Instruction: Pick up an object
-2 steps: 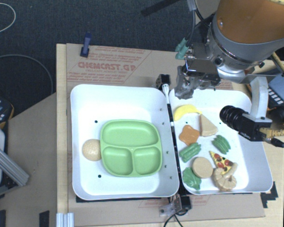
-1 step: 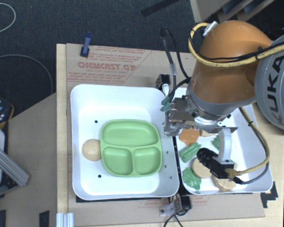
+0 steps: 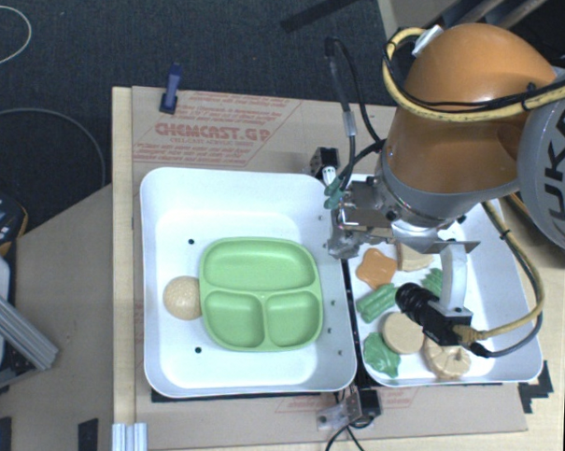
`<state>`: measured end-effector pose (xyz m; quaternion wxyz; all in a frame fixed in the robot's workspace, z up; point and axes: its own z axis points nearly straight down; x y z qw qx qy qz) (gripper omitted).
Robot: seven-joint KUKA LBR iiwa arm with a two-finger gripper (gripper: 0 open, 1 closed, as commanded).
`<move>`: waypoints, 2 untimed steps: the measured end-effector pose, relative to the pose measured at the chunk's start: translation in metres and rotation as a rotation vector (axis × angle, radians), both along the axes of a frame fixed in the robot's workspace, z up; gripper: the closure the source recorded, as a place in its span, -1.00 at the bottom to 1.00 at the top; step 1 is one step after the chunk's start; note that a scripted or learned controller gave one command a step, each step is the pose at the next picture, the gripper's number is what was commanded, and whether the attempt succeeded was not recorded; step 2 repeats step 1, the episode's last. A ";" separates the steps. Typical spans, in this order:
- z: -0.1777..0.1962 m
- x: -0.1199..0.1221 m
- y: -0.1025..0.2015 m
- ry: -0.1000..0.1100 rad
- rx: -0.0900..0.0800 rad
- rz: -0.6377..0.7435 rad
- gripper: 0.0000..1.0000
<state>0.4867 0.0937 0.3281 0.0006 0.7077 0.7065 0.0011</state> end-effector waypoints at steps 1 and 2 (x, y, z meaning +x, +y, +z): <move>-0.093 -0.009 -0.071 0.015 -0.003 -0.007 1.00; -0.093 -0.009 -0.071 0.015 -0.003 -0.007 1.00</move>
